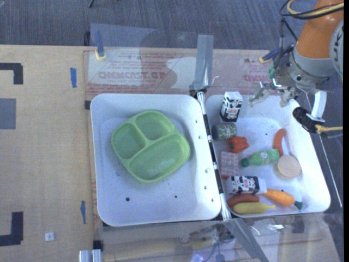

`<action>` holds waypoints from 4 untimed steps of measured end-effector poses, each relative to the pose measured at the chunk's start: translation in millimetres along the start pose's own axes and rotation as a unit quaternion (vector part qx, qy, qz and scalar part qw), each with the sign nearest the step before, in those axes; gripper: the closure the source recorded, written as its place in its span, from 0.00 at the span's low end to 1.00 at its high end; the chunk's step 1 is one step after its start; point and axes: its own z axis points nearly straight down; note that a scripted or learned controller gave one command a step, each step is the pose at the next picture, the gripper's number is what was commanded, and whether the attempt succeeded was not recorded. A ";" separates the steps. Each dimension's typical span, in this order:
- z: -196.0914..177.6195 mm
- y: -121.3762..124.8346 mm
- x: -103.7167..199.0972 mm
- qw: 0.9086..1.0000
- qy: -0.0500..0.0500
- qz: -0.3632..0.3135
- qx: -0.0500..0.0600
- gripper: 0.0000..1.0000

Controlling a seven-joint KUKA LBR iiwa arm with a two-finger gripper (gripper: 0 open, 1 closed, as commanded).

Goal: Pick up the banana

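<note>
We see the gripper [272, 93] at upper right, over the right bin's [323, 185] top edge, fingers spread apart, clamping nothing. Banana [254, 207] lies at that bin's bottom edge, just below a red sausage [242, 199]. Carton [231, 106] and bottle [261, 158] labels too blurry for us to read.

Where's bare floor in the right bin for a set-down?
Right bin: bare floor between milk carton, sausage and gripper. Crowded at the near edge: banana, carrot, second carton.
</note>
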 end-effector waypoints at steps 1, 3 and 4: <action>83.3 -86.7 16.6 0.998 -0.002 0.068 -0.012 0.00; 112.9 -81.1 48.1 0.953 -0.002 0.303 -0.001 0.00; 101.6 -80.0 49.2 0.953 -0.002 0.302 -0.002 1.00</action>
